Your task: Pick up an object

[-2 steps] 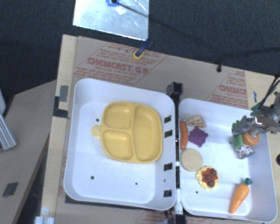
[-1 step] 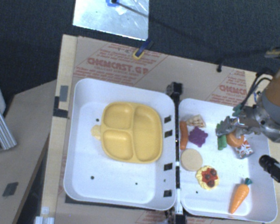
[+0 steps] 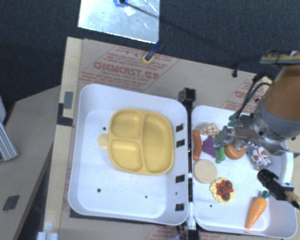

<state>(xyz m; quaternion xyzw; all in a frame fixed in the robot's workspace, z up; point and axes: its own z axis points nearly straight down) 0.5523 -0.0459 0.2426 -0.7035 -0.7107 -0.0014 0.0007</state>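
Gripper (image 3: pixel 227 139) hovers just above purple toy (image 3: pixel 209 147).

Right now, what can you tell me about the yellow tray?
The yellow tray is a rounded plate, plastic by its look, with three compartments: two at the far side and one wide one nearer the camera. A small tab sticks out at its left edge. It lies flat in the left bin, turned slightly askew, with nothing in its compartments. It touches nothing but the bin floor.

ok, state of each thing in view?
Gripper: low over the right bin's toy cluster.
Yellow tray: upright in the left bin.
Carrot: lying flat in the right bin.
Pizza: flat.
Tan disc: flat.
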